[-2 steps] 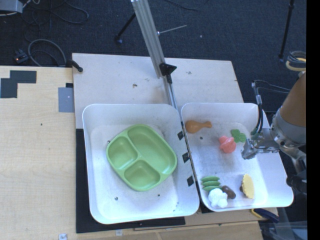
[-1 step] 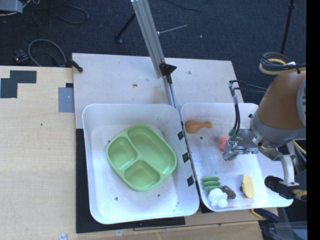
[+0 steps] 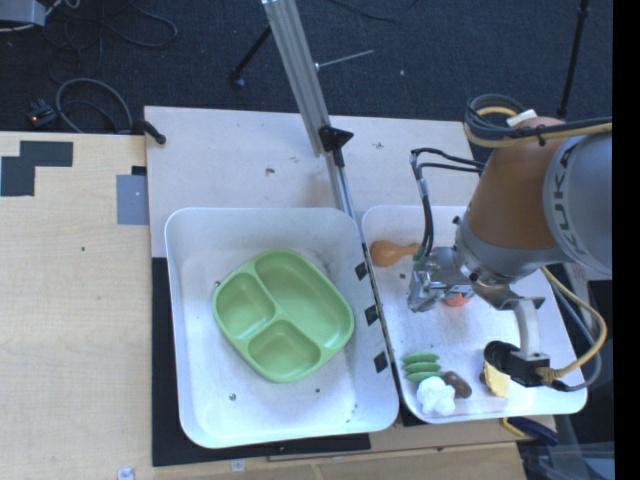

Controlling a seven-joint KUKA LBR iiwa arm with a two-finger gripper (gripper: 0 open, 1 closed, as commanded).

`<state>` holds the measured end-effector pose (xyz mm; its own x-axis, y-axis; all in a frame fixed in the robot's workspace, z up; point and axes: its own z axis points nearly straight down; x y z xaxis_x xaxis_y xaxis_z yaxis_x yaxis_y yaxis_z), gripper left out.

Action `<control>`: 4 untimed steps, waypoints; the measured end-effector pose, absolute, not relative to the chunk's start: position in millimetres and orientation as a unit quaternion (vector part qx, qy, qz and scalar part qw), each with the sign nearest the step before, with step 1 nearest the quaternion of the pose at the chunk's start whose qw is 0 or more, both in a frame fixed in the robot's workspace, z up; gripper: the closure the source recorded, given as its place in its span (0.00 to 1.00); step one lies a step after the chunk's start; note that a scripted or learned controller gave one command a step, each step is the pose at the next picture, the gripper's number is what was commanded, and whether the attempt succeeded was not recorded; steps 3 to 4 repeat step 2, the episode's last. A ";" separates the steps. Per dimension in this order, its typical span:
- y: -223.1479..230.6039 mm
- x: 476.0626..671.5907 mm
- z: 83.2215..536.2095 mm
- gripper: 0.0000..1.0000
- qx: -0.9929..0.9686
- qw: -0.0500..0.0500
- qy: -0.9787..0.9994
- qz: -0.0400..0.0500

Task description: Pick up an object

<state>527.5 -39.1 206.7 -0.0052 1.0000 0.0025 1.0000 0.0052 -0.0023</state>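
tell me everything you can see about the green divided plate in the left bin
The light green divided plate looks like smooth plastic, a rounded rectangle with a raised rim and three compartments: one long one along its upper right side and two smaller ones on the lower left. It lies flat, right side up and turned at an angle, near the middle of the left shallow white bin. Its compartments hold nothing, and it touches only the bin floor.

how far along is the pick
Done: the arm is over the right bin, gripper low by the orange item. In hand: nothing visible between the fingers. Left: grasp and lift; the green pieces, white lump and yellow item lie on the bin floor.
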 end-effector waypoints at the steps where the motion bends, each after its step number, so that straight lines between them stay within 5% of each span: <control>1: 9.4 534.0 221.0 1.00 -0.706 0.001 -0.708 0.000; 2: 66.4 538.9 232.0 1.00 -0.705 0.001 -0.709 0.000; 4: 66.4 538.9 232.0 1.00 -0.705 0.001 -0.709 0.000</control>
